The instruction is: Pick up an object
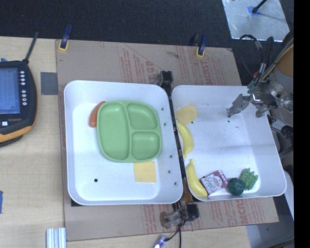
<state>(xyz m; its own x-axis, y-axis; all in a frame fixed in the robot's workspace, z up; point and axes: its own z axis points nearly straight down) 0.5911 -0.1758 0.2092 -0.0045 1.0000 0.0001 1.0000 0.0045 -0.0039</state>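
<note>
Two white bins sit side by side. Over the right bin's (258, 154) far right edge hangs the gripper (247, 107), jaws spread apart and holding nothing. Bananas (186, 138) lie along that bin's left wall; a small packet (214, 182) and a green toy (243, 182) rest well apart from the gripper, near the front. The left bin (77, 154) holds a green divided plate (129, 131).

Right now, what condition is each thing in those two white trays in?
Green plate: lying flat, left bin, nothing in its compartments.
Yellow slice: flat beside the plate.
Bananas: lying along right bin's left wall.
Packet: lying flat.
Broccoli: resting in corner.
Gripper: above right bin.
</note>
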